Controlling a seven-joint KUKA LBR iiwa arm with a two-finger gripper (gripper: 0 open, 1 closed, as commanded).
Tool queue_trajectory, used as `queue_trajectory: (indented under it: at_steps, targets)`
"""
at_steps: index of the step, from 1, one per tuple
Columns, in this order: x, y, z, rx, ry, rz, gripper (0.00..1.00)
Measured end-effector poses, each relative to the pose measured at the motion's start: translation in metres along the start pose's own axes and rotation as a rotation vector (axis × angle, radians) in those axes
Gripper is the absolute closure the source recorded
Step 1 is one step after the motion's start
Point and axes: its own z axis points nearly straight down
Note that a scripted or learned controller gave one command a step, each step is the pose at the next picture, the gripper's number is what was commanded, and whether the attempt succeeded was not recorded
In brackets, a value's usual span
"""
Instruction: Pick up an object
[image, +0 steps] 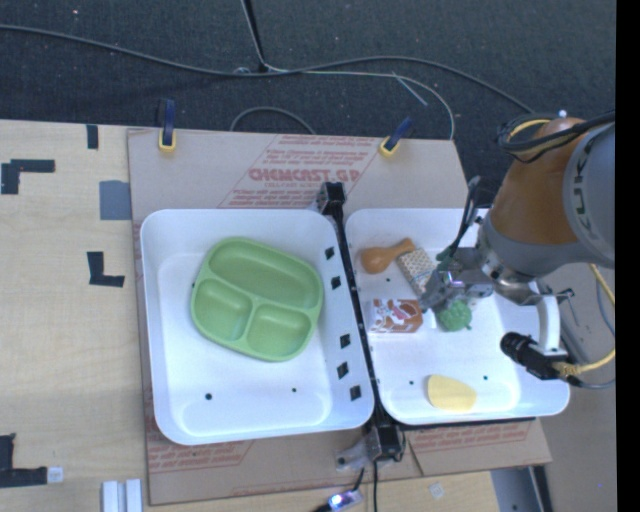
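The camera view looks down on a pale wooden bench (60, 300) carrying a brown cardboard sheet (300, 170) with red print, held at its far edge by two blue-and-yellow clamps (166, 128); on the sheet sit two shallow white bins side by side.

The left white bin (170, 400) holds a light green plastic tray with three compartments (258, 298), lying flat and slightly turned, near the bin's middle.

The right white bin (500, 395) holds several small things; an orange-brown pear-shaped piece (384, 256) lies near the far side, just beside a small tan speckled block (414, 265); a flat packet with red and white print (396, 315) lies nearer the divider; a yellow rounded lump (451, 392) rests near the front edge, well apart from the others.

The grey arm with its orange band (535, 195) reaches in from the right; its tool (446, 295) hangs low over the right bin, directly at a small green bumpy object (456, 317), which lies just beside the printed packet; whether the tool is apart, together or clamped on the green object cannot be told from this angle.
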Motion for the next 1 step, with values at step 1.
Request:
queue_trajectory:
  at_steps: [1]
  targets:
    - [0.0088,0.0026,-0.0466,0.0,0.0,0.0,1.0]
